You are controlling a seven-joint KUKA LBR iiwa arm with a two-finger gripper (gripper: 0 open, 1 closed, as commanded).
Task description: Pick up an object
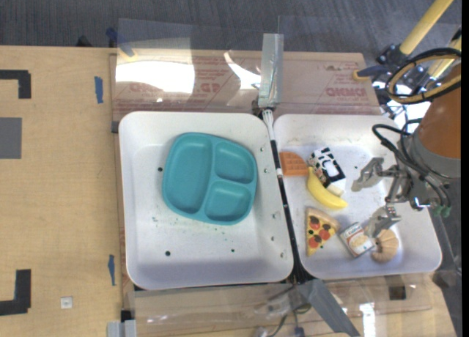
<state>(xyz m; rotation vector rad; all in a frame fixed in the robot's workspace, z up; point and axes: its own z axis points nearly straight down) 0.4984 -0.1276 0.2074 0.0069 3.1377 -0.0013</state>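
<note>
The right bin (418,138) holds several small items: a yellow banana (326,193), a pizza slice toy (319,231), an orange flat piece (294,164), a black-and-white object (327,165), a small white-and-red box (355,240) and a tan round piece (386,247). My gripper (375,198) hangs over the right side of this bin, open, its two fingers spread wide. One fingertip (366,176) lies right of the banana; the other is just above the box and the tan piece. Nothing sits between the fingers.
A teal divided plate (209,178) lies in the left bin (139,204). A raised divider (279,182) separates the bins. Cables and a yellow pole (432,13) crowd the upper right. A wooden bench top (51,182) extends to the left.
</note>
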